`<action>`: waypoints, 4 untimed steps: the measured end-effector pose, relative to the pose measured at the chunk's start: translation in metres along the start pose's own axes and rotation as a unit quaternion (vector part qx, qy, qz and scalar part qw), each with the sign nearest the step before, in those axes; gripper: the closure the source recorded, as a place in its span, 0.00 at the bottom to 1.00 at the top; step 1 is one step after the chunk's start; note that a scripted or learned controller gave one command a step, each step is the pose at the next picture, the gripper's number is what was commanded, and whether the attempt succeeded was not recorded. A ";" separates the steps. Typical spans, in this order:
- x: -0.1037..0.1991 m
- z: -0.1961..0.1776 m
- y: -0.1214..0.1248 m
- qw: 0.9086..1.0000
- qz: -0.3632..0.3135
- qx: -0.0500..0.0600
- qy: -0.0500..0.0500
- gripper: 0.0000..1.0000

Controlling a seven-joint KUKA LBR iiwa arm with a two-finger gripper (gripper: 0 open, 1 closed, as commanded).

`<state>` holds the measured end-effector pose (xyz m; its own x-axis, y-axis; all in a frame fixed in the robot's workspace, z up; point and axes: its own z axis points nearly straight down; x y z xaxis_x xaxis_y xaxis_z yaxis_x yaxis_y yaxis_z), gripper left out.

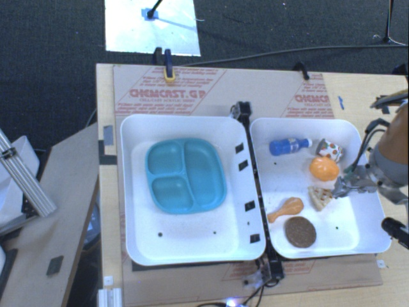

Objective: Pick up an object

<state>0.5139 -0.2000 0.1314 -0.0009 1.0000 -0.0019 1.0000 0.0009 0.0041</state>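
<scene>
bench topped with a printed board, carrying two shallow white bins side by side.

left bin: one teal divided plate is held near its centre, three compartments visible, one large at 3 o'clock and two smaller at 9 o'clock.

right bin: six items are counted.
- blue bottle, lying on its side toward 12 o'clock, white cap pointed to 3 o'clock.
- small white figure with red spots, just beside the bottle at its 3 o'clock.
- orange ball, at 6 o'clock of the spotted figure, touching or nearly so.
- pale wedge-shaped piece, at 6 o'clock of the ball.
- tan drumstick-shaped piece, at 8 o'clock of the wedge, lying aslant.
- brown round disc, at 6 o'clock of the bin, just beside the drumstick.

gripper: entered from 3 o'clock, its tip is placed low over the right bin, against the 3 o'clock edge of the wedge and at 5 o'clock of the ball. how far the tool is spread cannot be told, and nothing is seen clasped in it. arm is seen at the 3 o'clock border of the bin.
</scene>
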 end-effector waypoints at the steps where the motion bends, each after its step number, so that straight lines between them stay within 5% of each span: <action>1: 0.007 -0.047 0.000 1.000 -0.002 -0.001 0.000 1.00; 2: 0.007 -0.101 0.002 1.000 -0.002 -0.002 0.000 1.00; 4: 0.107 -0.091 0.004 1.000 -0.005 0.001 0.002 1.00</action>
<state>0.5170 -0.0932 0.2223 -0.0105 0.9999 0.0022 0.9999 0.0105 0.0016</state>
